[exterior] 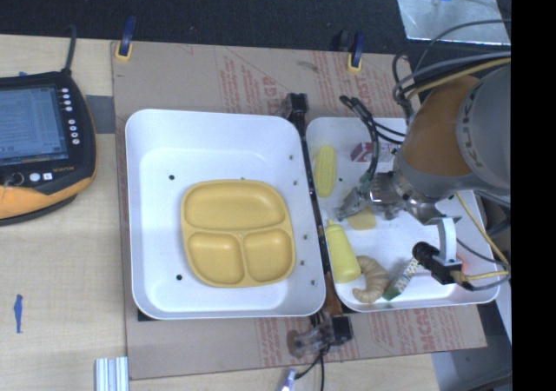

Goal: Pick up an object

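- my gripper (358,203) hangs low in the right bin (486,294); i cannot tell how it is set.
- a small pale yellow block (362,222) lies just below it, nearly touching.
- the corn cob (325,168) lies to its left, long axis running up the bin, beside the wall shared with the left bin (156,207).
- a yellow bottle (341,252) lies lower left.

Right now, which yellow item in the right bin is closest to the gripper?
The small pale yellow chunk, right beside the gripper. The corn cob lies farther up by the bin's left wall, and the yellow bottle lies lower down.
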You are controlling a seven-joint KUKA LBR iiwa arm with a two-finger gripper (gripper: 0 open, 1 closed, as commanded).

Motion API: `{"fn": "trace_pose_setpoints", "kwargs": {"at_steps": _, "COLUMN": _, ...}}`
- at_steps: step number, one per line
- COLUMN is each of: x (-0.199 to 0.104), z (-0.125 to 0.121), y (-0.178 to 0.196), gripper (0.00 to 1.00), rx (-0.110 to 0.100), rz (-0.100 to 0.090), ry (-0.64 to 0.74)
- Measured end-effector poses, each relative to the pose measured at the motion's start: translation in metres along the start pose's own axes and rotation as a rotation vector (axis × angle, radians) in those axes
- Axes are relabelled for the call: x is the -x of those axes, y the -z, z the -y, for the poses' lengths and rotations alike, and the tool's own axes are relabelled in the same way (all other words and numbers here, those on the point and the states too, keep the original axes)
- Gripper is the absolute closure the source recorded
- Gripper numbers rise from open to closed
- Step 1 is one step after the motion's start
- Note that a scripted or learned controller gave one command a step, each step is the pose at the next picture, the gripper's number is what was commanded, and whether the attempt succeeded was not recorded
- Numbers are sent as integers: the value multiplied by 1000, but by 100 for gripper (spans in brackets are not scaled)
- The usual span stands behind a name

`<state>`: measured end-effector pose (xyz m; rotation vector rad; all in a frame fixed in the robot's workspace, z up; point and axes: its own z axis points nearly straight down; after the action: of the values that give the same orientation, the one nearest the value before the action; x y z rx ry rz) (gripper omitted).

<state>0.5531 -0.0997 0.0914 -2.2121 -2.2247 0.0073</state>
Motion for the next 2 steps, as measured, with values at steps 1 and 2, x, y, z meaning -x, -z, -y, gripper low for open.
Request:
{"fn": "trace_pose_setpoints", "kwargs": {"at_steps": 1, "x": 1, "z": 0, "y": 10, "gripper": 100, "rx": -2, "rz": 1, "ry": 2}}
{"fn": "trace_pose_setpoints", "kwargs": {"at_steps": 2, "x": 1, "z": 0, "y": 10, "gripper": 0, "rx": -2, "rz": 1, "ry": 4}}
